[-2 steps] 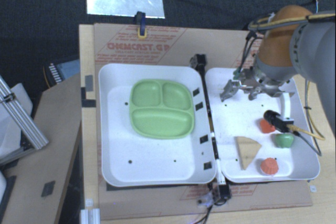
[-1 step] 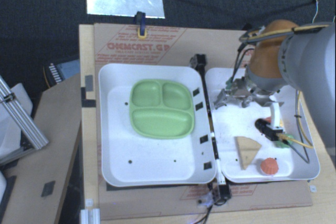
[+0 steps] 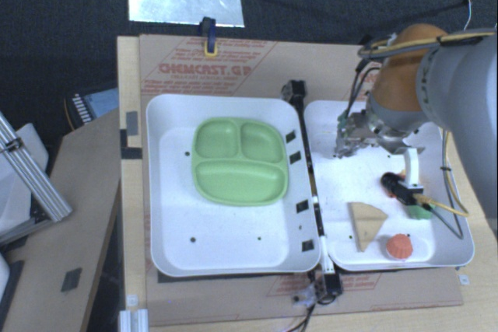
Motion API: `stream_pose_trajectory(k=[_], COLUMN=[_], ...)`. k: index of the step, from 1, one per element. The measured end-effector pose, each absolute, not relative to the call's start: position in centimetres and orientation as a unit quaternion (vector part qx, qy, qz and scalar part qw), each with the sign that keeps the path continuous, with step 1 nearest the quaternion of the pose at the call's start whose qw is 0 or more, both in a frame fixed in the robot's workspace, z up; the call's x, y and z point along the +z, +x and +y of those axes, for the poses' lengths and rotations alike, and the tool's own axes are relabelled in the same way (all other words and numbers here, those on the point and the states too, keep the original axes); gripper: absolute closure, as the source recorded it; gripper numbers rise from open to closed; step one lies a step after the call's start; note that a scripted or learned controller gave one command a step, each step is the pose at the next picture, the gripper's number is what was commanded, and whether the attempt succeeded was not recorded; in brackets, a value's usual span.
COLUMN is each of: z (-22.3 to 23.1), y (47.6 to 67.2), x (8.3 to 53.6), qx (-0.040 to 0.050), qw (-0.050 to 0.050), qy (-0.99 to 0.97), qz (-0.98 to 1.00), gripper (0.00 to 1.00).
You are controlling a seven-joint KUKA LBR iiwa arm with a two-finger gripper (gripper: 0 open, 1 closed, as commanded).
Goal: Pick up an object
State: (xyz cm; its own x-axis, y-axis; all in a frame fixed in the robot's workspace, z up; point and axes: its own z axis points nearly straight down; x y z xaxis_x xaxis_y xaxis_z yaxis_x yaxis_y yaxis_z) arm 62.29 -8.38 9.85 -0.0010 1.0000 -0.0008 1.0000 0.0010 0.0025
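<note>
The end effector point(image 3: 345, 142) hangs low over bare floor in the right bin point(image 3: 336, 198); apart or together, I cannot tell. Likely targets lie near the front: wooden wedge point(image 3: 366, 223), red lump point(image 3: 399, 246). A green plate point(image 3: 239, 162) occupies the left bin point(image 3: 167, 245).

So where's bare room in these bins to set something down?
Left bin: the strip between plate and near wall. Right bin: between gripper and wedge. Crowded around wedge and red ball.

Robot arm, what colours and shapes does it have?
The arm is fat, round and grey, with a shiny orange band above the wrist. Thin dark cables loop beside that band. The jaws at its tip are dull grey metal.
</note>
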Motion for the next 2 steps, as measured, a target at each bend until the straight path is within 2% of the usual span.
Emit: stream_pose_trajectory(k=[2], z=[-9.3], y=[61.5], x=[19.7], qx=[0.0019], qw=[0.003], qy=[0.707], qz=[0.707], gripper=[1.00])
